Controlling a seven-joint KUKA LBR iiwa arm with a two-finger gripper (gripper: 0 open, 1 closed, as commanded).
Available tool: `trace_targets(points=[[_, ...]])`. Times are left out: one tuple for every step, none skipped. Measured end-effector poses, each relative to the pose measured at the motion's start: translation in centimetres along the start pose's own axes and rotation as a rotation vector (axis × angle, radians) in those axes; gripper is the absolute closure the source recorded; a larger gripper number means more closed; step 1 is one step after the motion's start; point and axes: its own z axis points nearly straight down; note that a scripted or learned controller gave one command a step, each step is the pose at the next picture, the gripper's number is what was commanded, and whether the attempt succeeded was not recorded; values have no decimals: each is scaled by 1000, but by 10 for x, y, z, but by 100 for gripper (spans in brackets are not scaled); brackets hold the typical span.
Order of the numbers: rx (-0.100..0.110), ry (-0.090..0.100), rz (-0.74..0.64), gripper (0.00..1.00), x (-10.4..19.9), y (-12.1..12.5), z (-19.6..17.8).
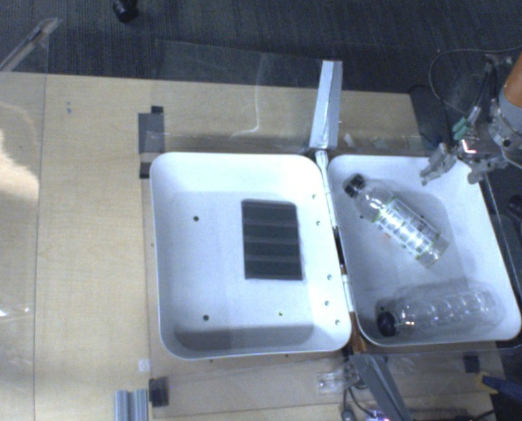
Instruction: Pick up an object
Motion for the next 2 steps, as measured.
trace_targets(points=[[-35, -10, -137, 0, 10, 0, 95], [-41, -11, -202, 0, 15, -4, 100]])
